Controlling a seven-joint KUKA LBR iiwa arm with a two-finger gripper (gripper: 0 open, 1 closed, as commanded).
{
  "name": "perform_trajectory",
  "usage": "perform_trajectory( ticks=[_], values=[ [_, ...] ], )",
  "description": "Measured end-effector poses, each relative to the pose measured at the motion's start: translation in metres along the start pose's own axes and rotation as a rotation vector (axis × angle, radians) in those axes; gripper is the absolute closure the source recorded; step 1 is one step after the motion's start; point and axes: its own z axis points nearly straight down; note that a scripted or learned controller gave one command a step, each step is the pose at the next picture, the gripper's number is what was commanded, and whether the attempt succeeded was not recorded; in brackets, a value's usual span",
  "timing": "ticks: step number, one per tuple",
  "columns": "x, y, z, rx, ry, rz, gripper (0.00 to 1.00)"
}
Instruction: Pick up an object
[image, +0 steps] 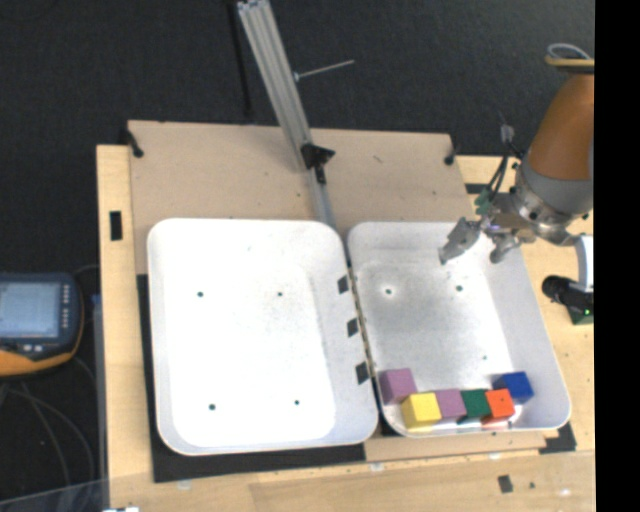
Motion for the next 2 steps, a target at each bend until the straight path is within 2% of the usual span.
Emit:
perform_trajectory(
  ticks=[1,2],
  values=[
    [-0.001,0.001,-0.011,-0.002,-0.002,-0.004,1.00],
    [-0.003,0.016,-0.038,-0.005,0.001,0.000,1.00]
  ],
)
